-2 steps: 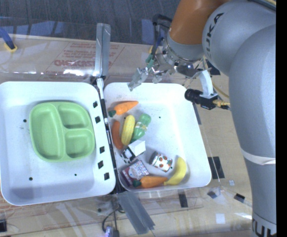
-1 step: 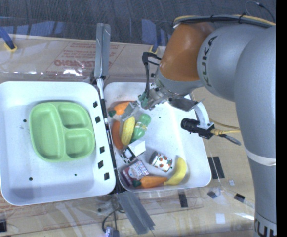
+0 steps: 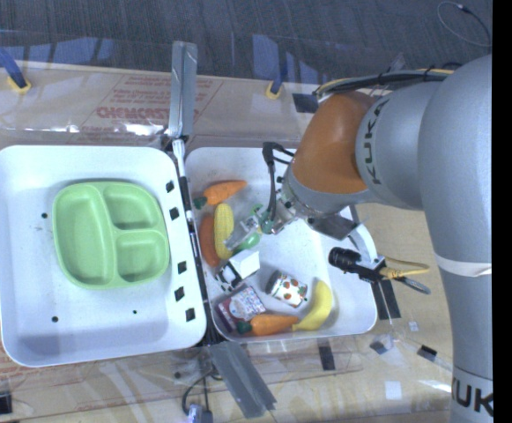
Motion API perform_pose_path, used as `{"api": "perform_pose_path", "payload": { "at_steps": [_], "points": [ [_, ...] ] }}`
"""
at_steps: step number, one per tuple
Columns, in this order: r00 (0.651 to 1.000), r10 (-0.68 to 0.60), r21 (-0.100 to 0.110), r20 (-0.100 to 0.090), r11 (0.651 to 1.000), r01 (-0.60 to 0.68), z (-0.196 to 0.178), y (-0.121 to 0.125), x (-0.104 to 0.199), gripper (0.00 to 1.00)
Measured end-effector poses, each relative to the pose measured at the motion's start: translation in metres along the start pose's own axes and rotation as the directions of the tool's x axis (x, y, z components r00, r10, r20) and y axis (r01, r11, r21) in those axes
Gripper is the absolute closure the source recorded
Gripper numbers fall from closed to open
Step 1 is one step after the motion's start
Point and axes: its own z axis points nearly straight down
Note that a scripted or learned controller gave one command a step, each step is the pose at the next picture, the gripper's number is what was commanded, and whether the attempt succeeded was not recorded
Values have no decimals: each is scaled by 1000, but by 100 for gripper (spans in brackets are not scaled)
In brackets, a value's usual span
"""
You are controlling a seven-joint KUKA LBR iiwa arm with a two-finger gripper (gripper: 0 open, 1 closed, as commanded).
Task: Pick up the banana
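Observation:
The yellow banana [image 3: 320, 306] lies in the right bin [image 3: 359, 322], curved along its front right corner. It rests beside a small white printed can [image 3: 287, 291] and an orange carrot [image 3: 271, 324]. My gripper [image 3: 269, 221] hangs over the middle of the same bin, well behind and to the left of the banana. It is down close to a greenish clear item [image 3: 246, 233] next to a yellow corn cob [image 3: 224, 227]. The banana is untouched and in full sight.
A second carrot [image 3: 223, 190] and an orange piece [image 3: 207, 241] lie along the right bin's left wall. A red printed packet [image 3: 242, 305] sits at its front. The left bin [image 3: 26, 324] holds a green divided plate [image 3: 110, 233].

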Motion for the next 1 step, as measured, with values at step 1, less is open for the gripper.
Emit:
{"api": "perform_pose_path", "payload": {
  "at_steps": [1],
  "points": [
    [998, -61, -14, 6, 998, 61, 14, 36, -11, 0]
  ]
}}
